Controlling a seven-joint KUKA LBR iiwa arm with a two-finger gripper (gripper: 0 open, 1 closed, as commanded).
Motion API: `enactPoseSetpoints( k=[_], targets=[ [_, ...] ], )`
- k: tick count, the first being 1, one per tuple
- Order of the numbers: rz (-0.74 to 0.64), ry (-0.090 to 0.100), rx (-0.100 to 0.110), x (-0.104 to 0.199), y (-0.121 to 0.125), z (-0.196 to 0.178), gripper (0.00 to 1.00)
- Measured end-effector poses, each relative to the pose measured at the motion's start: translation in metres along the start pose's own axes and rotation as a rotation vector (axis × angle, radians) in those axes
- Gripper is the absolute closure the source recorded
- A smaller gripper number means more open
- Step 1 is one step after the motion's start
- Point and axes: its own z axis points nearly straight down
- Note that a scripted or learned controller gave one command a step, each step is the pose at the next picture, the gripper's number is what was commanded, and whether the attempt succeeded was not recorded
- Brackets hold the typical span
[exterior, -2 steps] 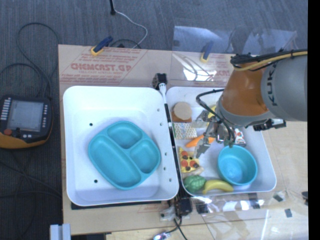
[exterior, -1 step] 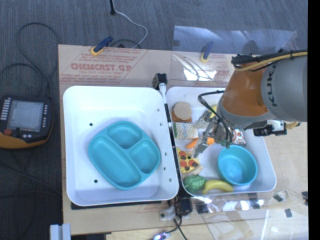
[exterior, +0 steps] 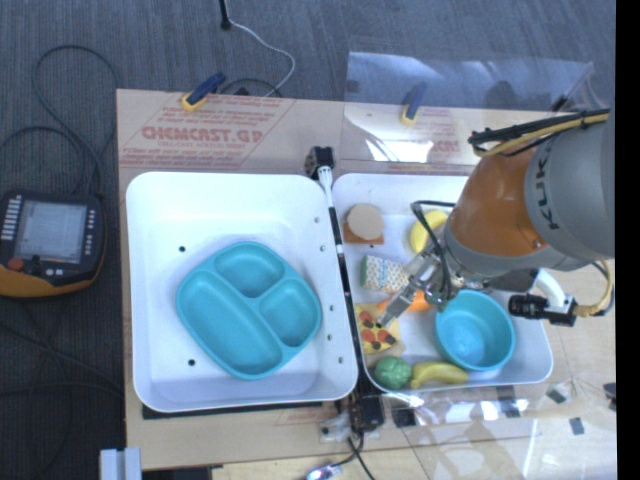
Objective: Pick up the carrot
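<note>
Carrot lies slantwise in the right bin, between the pincer's two tips, which are closed on it. Bench carries two white bins side by side. Left bin holds a blue sectioned plate. The arm reaches over the right bin, with the pincer near the bin's middle. A blue bowl sits just beside the pincer; a banana, pizza slice and green vegetable lie along the near edge.
</note>
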Motion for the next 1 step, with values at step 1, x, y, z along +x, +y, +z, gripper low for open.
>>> enactPoseSetpoints(
  k=[1],
  targets=[
    [0.0, -0.01, -0.001, -0.0035, 0.0008, -0.0111, 1.0]
  ],
)
